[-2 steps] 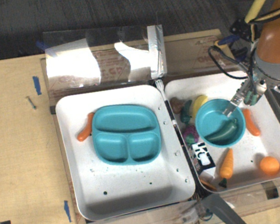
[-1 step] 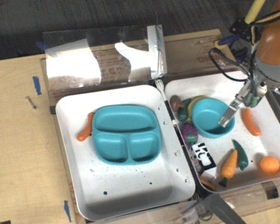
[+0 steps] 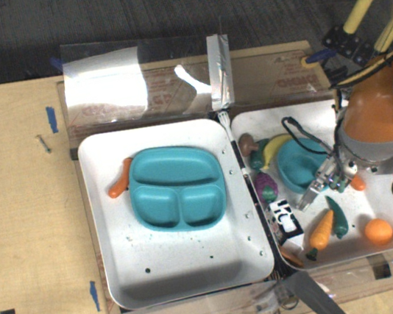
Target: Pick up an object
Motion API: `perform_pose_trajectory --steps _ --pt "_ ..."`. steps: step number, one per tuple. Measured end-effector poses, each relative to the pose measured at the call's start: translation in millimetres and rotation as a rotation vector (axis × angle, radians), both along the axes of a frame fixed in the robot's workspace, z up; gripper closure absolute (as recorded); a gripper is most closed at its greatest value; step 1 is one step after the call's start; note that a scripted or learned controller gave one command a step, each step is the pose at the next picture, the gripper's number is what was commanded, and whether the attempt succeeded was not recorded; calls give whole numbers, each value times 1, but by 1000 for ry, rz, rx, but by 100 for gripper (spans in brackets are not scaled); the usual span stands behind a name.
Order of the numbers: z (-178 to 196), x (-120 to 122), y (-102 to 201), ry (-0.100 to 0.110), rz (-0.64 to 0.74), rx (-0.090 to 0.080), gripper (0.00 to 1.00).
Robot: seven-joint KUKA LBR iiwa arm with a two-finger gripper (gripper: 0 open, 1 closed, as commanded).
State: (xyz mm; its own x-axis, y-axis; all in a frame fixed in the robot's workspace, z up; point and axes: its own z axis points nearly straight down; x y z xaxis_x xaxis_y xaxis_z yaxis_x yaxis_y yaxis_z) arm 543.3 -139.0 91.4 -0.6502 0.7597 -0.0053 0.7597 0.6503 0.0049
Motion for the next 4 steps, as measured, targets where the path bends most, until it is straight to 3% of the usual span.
perform_pose_trajectory --steps 1,2,3,4 --pt "-2 -30 29 -11 -178 -3 0" --pt "12 23 -10 5 -158 1 0" --pt "-1 46 14 -6 -30 -2 0" --pt "-1 44 34 -12 -319 -2 0"
